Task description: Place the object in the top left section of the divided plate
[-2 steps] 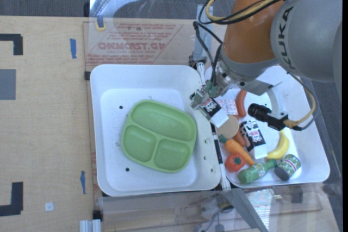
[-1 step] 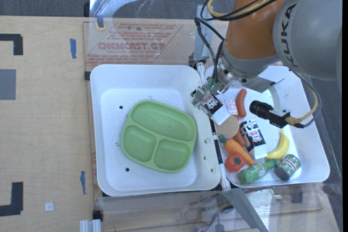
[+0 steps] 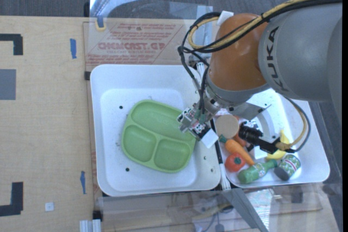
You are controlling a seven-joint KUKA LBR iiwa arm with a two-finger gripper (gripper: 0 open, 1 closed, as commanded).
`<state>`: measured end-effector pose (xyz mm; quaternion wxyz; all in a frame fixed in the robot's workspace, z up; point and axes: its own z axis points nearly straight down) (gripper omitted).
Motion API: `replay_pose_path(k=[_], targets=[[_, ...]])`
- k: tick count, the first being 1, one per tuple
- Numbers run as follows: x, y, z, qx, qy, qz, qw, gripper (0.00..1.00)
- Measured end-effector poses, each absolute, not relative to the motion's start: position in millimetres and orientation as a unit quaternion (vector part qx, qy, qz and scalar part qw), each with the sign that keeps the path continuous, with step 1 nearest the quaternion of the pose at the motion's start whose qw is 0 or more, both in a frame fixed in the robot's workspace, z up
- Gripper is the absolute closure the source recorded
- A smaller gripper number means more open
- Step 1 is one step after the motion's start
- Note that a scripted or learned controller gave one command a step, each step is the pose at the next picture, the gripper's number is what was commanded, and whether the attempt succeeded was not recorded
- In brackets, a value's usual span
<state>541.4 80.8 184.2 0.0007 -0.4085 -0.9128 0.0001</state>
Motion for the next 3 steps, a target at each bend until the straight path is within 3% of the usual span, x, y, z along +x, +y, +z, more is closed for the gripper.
replay_pose_path(k=[1,2,3], targets=[[541.8,80,185,-0.409,-0.913,-0.0002,0.000,0.00],[549.8,72,185,-0.477,-0.879,-0.0008,-0.001,0.00],[521.6,108,144,-0.529,-0.849,0.0007,0.001,0.00]])
